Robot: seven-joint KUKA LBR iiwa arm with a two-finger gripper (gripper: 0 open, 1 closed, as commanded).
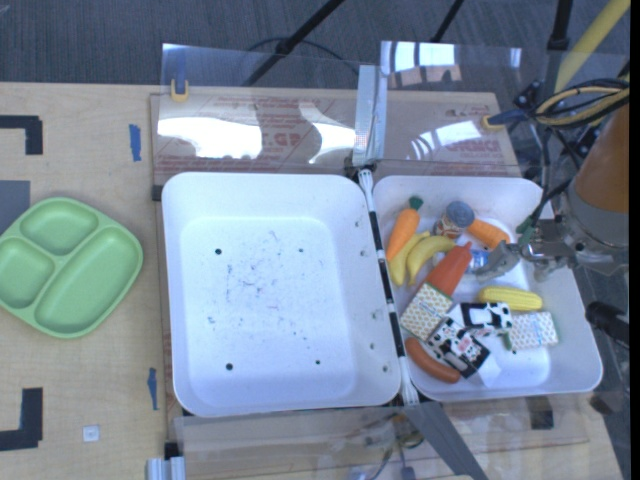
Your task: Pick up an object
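- So you're at the approach step: the gripper (pixel 497 260) sits low in the right bin (pixel 575 368), over the toy food, and nothing shows between its fingers, so no pick is made yet.
- You can't tell from this slant whether the claw is apart or together; its metal tip blends with the clutter below it.
- Your candidates all lie in that bin: a red bottle (pixel 450 269) just beside the tip, a banana (pixel 428 252), a carrot (pixel 402 230), a corn cob (pixel 511 297), and checkered and black-and-white packets (pixel 462 336) nearer the front.
- Your next move likely calls for settling on one piece, probably the bottle, and closing cleanly without snagging its neighbours, which lie touching.
- Your arm (pixel 600 183) reaches in from the right, wrist held above the bin's right rim and the tool angled leftward and down.
- Note the left bin (pixel 200 208) and the green tray (pixel 70 266) stand well apart from the action.
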